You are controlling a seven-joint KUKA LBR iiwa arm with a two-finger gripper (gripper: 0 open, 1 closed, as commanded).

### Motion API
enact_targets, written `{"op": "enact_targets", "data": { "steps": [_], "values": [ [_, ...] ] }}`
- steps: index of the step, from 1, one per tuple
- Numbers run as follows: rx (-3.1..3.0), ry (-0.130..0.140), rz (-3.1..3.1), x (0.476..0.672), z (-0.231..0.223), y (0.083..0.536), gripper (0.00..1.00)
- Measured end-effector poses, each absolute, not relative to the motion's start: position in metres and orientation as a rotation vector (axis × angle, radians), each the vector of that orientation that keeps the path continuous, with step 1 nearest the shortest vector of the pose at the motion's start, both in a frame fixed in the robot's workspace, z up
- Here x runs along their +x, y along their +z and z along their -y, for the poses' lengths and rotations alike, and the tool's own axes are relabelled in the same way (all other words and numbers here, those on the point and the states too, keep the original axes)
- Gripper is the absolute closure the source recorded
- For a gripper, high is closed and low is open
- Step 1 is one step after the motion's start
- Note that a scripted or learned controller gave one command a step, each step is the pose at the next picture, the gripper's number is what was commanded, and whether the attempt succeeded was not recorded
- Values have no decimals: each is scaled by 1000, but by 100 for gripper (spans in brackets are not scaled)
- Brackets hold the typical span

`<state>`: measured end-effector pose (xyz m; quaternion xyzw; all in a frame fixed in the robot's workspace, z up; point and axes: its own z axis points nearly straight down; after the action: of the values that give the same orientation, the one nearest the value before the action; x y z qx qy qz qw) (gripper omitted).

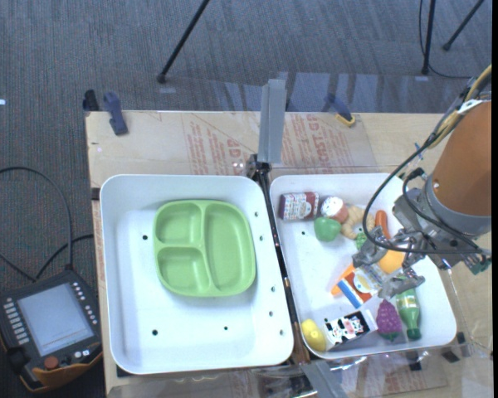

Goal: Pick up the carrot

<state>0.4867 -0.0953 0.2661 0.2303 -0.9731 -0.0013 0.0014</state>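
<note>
We place the grey arm's two-finger gripper low over the middle of the right-hand shallow white bin, and we cannot tell whether the pincer is apart, together or clamped on anything, since its metal parts blur into the clutter beneath. The slim orange-red carrot, as we read it, lies near the bin's far right side, just beside a tan lumpy piece and apart from the gripper. Our main worry is a mistaken target: a rounded orange-yellow fruit sits right under the gripper, and an orange, white and blue carton lies just beside it, so a colour-led grab could close on either one. We are not fully sure ourselves which orange thing is the carrot. The crowding adds risk too. A descent here could nudge the purple grape bunch or the small green bottle, and a reach toward the carrot could push it against the tan piece or the round green fruit, letting it roll from a shallow pinch.
</note>
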Motion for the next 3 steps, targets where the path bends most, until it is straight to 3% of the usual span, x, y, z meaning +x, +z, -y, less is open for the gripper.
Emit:
{"op": "enact_targets", "data": {
  "steps": [2, 3],
  "values": [
    [1522, -5, 2749, 505, 63, 244, 100],
    [1830, -3, 2558, 512, 93, 327, 100]
  ]
}}
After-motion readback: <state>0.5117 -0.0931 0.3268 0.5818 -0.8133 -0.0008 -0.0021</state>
